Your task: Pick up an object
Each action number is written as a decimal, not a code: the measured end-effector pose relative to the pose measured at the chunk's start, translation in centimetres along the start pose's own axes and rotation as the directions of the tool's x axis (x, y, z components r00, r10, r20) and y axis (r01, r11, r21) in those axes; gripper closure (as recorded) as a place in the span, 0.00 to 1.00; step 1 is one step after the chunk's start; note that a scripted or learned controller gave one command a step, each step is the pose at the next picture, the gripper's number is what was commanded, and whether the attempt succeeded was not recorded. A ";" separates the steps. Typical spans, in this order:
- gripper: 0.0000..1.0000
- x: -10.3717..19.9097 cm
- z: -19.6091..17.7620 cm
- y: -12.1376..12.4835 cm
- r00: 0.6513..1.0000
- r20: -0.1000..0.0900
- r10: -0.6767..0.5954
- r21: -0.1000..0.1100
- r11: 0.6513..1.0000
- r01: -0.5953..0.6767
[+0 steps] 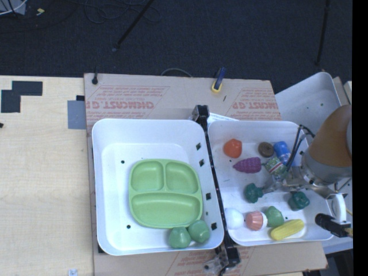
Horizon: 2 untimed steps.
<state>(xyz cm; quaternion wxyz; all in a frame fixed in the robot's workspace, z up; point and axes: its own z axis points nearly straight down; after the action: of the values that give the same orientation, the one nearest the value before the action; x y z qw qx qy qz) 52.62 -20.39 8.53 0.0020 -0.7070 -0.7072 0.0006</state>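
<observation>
The arm (pixel 332 145) comes in from the right and bends low over the right bin (pixel 218 132); its orange band sits above the wrist, and the gripper (pixel 283 180) hangs down among the toys near the bin's right half; whether it is closed or parted I cannot tell from here, since cables and the wrist crowd the spot, and nothing shows as plainly gripped.

Just left of the gripper lies a dark green toy (pixel 252 192); just right of it and a little lower is a second dark green piece (pixel 298 200). Up and left of the gripper rests a purple toy (pixel 248 165); further up and left sits an orange ball (pixel 233 148). Above the gripper stand a brown disc (pixel 265 149) and a blue piece (pixel 281 150), close together. Below the gripper lie a light green lump (pixel 274 217) and a pink cup (pixel 253 220), touching or nearly so (hard to say which); left of the cup is a white ball (pixel 234 217); a yellow corn cob (pixel 287 229) lies down and right, near the bin's front wall.

Well away to the left, in the left bin (pixel 106 137), a green divided plate (pixel 165 193) lies flat; two green balls (pixel 189 234) sit side by side at its front edge.
</observation>
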 end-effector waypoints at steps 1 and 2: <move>1.00 -0.1 -1.2 0.0 1.000 0.000 0.005 -0.001 1.000 -0.005; 1.00 0.2 -7.5 0.1 1.000 0.002 0.000 -0.006 1.000 0.000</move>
<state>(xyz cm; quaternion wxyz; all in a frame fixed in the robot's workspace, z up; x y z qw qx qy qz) 52.72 -20.21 16.02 -0.0012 -0.7070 -0.7072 -0.0008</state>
